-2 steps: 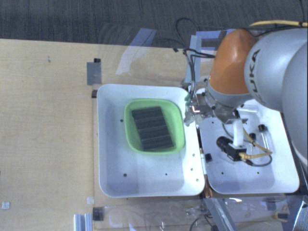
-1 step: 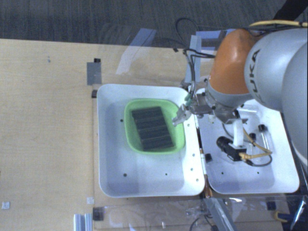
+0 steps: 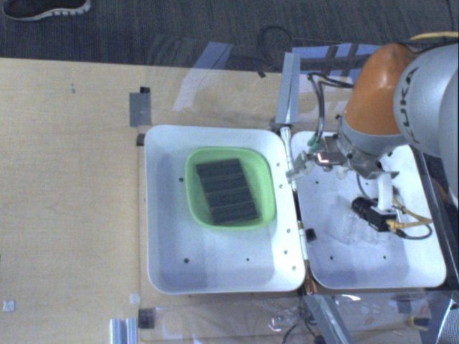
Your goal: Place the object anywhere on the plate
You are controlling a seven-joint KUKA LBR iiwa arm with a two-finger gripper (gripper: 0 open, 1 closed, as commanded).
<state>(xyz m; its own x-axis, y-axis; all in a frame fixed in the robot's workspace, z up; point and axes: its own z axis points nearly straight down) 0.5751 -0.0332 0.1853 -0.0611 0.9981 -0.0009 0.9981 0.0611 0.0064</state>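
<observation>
A green square plate [image 3: 264, 192] with rounded corners lies in the left white bin [image 3: 215, 271]. On the plate rests a dark grey ribbed rectangular object [image 3: 227, 190], slightly turned, covering most of the plate's middle. My gripper [image 3: 356, 224] hangs over the right bin [image 3: 373, 271], well to the right of the plate and apart from the object. The grey arm with its orange band [image 3: 376, 95] reaches in from the upper right above it.
A raised divider [image 3: 295, 206] separates the two bins. A black and yellow cable [image 3: 401, 224] loops beside the wrist. A metal bracket [image 3: 288, 92] stands behind the bins. The wooden bench [image 3: 72, 192] extends to the left.
</observation>
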